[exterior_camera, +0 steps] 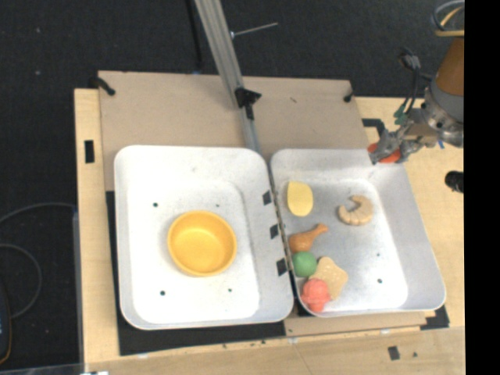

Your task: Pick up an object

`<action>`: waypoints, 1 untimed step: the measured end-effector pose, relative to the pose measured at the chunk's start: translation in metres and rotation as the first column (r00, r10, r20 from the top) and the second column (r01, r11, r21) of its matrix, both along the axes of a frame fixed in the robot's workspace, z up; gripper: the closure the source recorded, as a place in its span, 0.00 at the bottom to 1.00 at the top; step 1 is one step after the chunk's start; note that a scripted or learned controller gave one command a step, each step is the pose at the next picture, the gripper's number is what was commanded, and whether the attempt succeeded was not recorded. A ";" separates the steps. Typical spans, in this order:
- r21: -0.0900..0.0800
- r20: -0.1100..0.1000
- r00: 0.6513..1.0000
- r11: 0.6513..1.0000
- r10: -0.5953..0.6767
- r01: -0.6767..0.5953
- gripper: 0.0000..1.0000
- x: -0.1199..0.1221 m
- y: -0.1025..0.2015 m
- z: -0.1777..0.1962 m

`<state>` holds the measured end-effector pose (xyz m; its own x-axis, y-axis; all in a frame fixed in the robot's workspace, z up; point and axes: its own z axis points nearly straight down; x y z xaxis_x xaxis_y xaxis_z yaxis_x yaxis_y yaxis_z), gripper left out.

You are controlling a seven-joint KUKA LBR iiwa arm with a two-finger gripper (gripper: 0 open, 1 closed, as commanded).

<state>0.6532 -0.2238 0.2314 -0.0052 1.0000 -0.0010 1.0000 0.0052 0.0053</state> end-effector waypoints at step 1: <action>0.001 -0.005 1.000 1.000 0.000 0.000 1.00 -0.014 0.048 -0.008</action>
